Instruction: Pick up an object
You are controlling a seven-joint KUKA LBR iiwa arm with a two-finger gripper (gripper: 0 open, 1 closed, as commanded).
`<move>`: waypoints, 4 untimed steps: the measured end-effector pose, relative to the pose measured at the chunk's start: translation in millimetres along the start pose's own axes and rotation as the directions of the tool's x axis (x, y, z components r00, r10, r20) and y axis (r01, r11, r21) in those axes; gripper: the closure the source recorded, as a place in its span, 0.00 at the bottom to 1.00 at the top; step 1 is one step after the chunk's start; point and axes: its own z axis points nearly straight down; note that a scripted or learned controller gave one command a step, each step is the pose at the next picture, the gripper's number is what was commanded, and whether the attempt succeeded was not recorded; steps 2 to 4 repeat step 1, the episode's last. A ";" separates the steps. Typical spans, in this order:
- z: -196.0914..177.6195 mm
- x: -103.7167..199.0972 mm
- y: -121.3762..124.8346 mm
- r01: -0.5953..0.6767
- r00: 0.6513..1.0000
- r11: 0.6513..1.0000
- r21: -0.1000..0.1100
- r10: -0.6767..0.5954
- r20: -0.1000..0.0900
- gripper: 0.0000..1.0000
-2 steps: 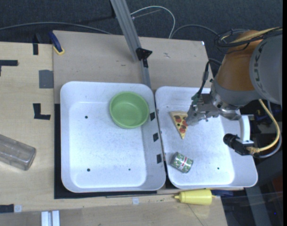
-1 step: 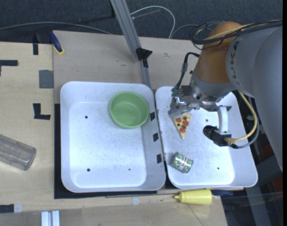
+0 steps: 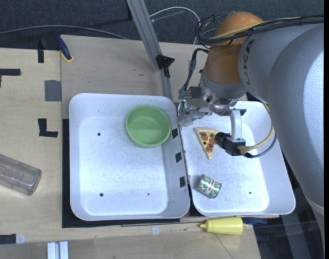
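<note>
Pizza slice [image 3: 206, 141] — triangular, yellow, seemingly red-dotted.

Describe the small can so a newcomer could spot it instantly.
Find the right-hand white bin. Near its front left corner, below the pizza slice toy, lies the small can on its side. It is cylindrical, green with a red-and-white label, unlike the flat triangular slice.

Light is even and fairly bright, falling from overhead, so the two white bins [image 3: 89, 161] read pale and slightly bluish with faint speckle noise. To the gripper's [image 3: 192, 111] left, the green bowl [image 3: 148, 125] casts only a soft, short shadow. The grey arm [image 3: 294, 90] just right of the gripper looms large, smooth and soft-focused, while the frame's far corners fall dim.
</note>
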 end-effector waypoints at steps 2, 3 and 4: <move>4.0 47.1 22.4 0.000 1.000 1.000 0.001 0.000 0.000 1.00; 4.0 47.1 22.4 0.000 1.000 1.000 0.001 0.000 0.000 1.00; 4.0 47.1 22.4 0.000 1.000 1.000 0.001 0.000 0.000 1.00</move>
